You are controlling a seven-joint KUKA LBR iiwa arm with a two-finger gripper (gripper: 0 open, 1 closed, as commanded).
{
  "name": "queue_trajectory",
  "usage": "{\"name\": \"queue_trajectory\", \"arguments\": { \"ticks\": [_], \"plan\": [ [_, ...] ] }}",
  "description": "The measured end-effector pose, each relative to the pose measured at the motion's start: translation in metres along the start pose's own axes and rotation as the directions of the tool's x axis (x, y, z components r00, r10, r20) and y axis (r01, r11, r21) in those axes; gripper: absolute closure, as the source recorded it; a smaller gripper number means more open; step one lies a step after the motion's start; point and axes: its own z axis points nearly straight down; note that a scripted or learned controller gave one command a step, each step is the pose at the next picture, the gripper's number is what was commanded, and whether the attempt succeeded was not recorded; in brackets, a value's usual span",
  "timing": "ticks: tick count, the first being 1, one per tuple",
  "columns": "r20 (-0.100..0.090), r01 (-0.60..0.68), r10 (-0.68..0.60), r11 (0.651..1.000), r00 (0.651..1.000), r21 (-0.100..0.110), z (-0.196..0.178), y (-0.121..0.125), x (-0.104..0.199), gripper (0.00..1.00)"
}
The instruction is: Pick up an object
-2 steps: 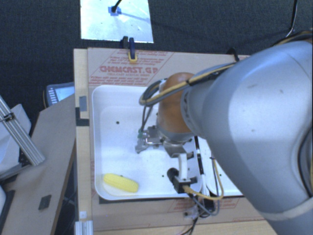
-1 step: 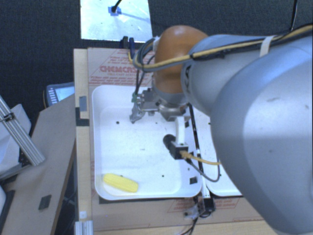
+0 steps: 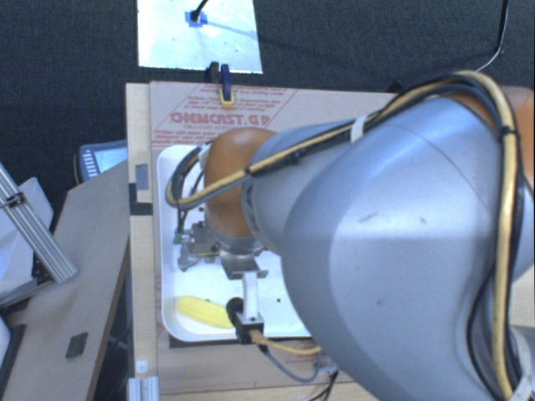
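Single arm over a bin, picking task. The hand hangs low inside the white bin, pointing down at the bin floor. From this angle it cannot be told whether it is released or clenched, and nothing is seen in its grasp. The yellow object, long and ridged like a small corn cob, is the only candidate for the task in sight. It lies flat on the bin floor just beside the hand, on the side toward the table's near edge, and does not touch the hand. The bin sits along the table edge at the view's left, so the cob rests close to the table's near corner on that side. The arm, with its orange band above the wrist, reaches across from the far side of the table and hides the rest of the bins. Judged from this layout, the hand stands short of the cob, and the pick is not yet made.
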Motion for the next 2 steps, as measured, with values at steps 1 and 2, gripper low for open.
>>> {"name": "queue_trajectory", "arguments": {
  "ticks": [1, 2],
  "plan": [
    [-0.004, -0.004, 0.004, 1.0, 1.0, -0.015, -0.1, -0.023, -0.003, 0.0],
    [-0.001, -0.007, 0.007, 1.0, 1.0, -0.011, 0.008, -0.029, -0.004, 0.0]
  ]
}}
